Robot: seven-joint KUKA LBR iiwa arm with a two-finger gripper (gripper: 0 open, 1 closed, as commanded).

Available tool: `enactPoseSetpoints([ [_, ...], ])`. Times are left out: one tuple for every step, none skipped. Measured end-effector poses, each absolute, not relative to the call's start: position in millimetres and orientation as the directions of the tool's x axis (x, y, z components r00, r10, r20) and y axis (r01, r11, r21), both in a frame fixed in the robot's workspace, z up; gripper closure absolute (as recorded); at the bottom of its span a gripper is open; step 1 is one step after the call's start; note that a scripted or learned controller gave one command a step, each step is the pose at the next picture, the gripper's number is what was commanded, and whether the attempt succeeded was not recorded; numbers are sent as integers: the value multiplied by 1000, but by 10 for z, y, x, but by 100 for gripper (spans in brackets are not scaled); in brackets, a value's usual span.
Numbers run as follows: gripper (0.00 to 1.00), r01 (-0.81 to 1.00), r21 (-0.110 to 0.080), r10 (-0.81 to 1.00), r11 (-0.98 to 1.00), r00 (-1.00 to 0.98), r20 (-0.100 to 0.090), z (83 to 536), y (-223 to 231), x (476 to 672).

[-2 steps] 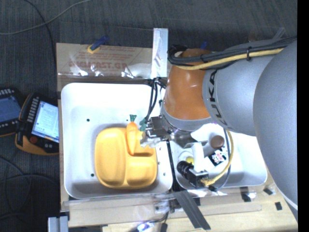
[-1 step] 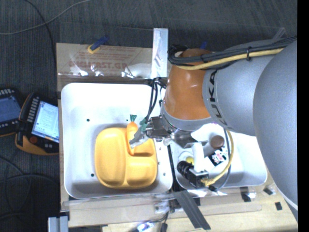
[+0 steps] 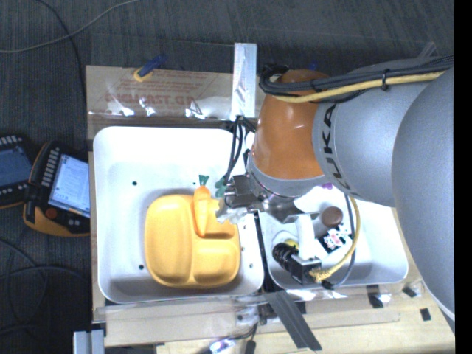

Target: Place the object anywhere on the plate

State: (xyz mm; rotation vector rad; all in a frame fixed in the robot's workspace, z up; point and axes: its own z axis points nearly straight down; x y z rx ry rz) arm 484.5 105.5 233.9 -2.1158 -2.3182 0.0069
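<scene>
Yellow plate (image 3: 188, 245) fills left bin (image 3: 118, 161), carrot (image 3: 201, 198) at its edge beside gripper (image 3: 228, 194)

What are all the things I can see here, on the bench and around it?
Yellow plastic divided plate: one, yellow, in the left white bin.
Small orange carrot-shaped toy with green top: one, orange and green, at the plate's upper edge.
Shallow white bins: two, white, side by side on the bench.
Handheld control pendant with screen: one, orange and black, left of the bench.
Grey robot arm with orange band: one, reaching in from the right.
Hand: one, dark metal, beside the carrot.
</scene>
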Motion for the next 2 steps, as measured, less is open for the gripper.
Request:
enactPoseSetpoints([
  [100, 984, -5, 984, 180, -180, -2, 2250, 937, 4886],
  [0, 984, -5, 984, 180, -180, -2, 2250, 939, 4886],
])
